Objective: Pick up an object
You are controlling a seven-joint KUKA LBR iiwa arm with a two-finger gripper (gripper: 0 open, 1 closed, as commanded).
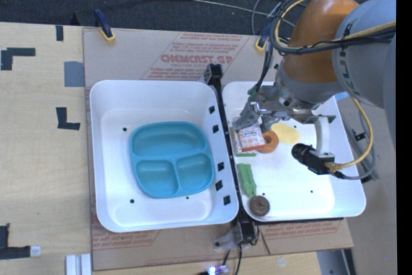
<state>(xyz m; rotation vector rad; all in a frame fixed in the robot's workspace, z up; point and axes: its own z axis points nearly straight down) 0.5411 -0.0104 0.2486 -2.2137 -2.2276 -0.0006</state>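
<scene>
Arm over right bin (335,199), gripper (252,114) low near bin's left wall – whether it is released or clenched, cannot tell. Small red-and-white packet (248,138) lies directly below gripper, just beside or touching it; contact unclear. Orange ring (270,142) touching packet's right edge, yellow piece (287,134) just beyond. Green block (246,178) and brown round object (259,205) nearer front, well clear of gripper. Left bin (103,138) holds blue divided tray (171,158).
</scene>
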